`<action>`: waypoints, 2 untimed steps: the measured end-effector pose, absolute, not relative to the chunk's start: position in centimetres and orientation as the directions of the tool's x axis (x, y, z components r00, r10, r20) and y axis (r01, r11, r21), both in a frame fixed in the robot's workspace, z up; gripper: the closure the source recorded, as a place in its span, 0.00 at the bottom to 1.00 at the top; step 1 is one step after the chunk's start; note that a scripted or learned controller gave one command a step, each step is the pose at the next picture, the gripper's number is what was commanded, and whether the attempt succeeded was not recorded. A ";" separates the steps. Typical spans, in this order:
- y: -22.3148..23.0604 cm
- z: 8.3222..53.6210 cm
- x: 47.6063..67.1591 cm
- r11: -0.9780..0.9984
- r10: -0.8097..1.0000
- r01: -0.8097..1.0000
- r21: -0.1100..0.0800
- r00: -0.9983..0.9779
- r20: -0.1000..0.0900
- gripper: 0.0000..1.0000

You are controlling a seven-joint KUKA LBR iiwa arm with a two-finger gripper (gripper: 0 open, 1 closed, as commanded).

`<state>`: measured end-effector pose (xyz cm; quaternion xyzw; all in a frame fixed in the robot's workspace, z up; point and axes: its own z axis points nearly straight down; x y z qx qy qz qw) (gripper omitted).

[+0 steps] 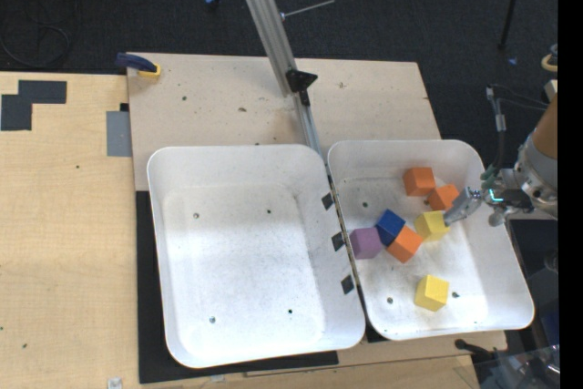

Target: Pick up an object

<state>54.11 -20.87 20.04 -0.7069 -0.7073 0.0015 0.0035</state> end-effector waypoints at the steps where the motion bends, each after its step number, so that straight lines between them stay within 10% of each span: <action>1: -20.9 20.2 54.2 0.000 1.000 1.000 -0.003 0.000 0.001 0.00; 2: -20.2 15.7 54.3 0.001 1.000 1.000 -0.007 -0.001 0.003 0.00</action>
